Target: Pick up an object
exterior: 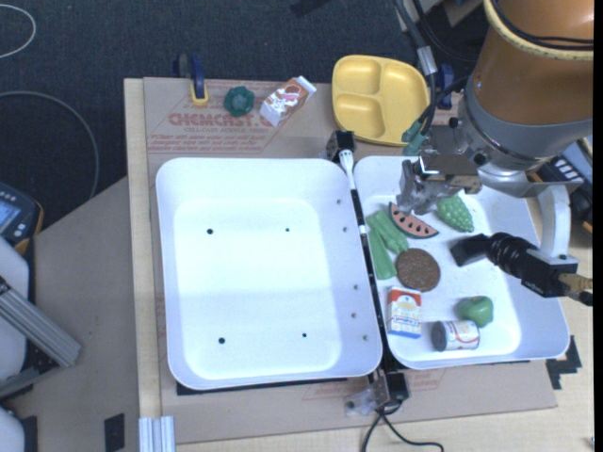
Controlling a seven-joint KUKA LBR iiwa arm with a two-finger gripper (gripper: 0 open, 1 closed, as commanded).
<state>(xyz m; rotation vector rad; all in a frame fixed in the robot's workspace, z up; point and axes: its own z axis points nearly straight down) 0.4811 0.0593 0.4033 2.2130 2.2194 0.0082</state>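
Over the far end of the bin (523,332) on the view's right hangs the gripper (417,199). How wide it stands cannot be told, and nothing is seen held. Just nearside of its tip lies a watermelon slice (415,224), its long axis running roughly across the bin.

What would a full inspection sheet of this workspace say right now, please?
Surface: left bin and right bin, white, side by side on a cardboard-topped bench.
Job's things: in right bin, watermelon slice, green pods, brown disc, carton, can, green pepper.
Clutter: yellow tray, teal piece, snack box behind the bins.
End effector: over the right bin's far end, near the watermelon slice.
Cables: black cable at the bench's near edge.
Surroundings: dark carpet.
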